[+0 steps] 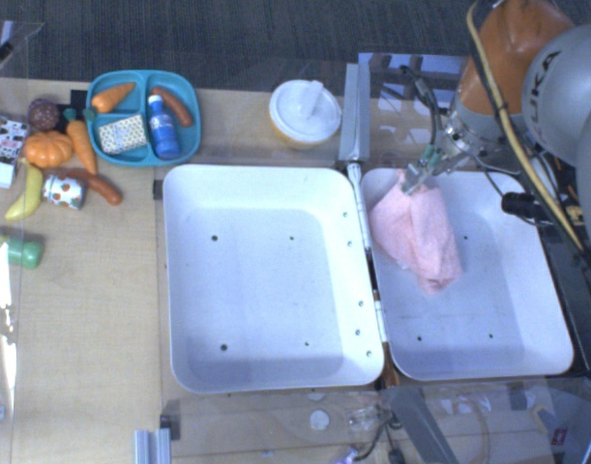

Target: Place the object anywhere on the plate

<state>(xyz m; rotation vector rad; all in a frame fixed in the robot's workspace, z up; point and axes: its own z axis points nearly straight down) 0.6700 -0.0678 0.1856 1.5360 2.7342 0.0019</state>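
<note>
One crumpled pink cloth [418,232] dangles from gripper [417,176].

Non-task items I log from my remote station:
- Left white bin [266,278], right white bin [488,307], side by side on the table [73,336].
- Blue divided tray [145,119] behind the left bin, holding a carrot [113,96], a blue bottle [163,126], a sausage [178,107] and a checkered block [122,134].
- White lidded cup [305,111] right of the tray.
- Far left: small pumpkin [48,149], banana [26,194], printed can [63,191], green object [19,250].
</note>
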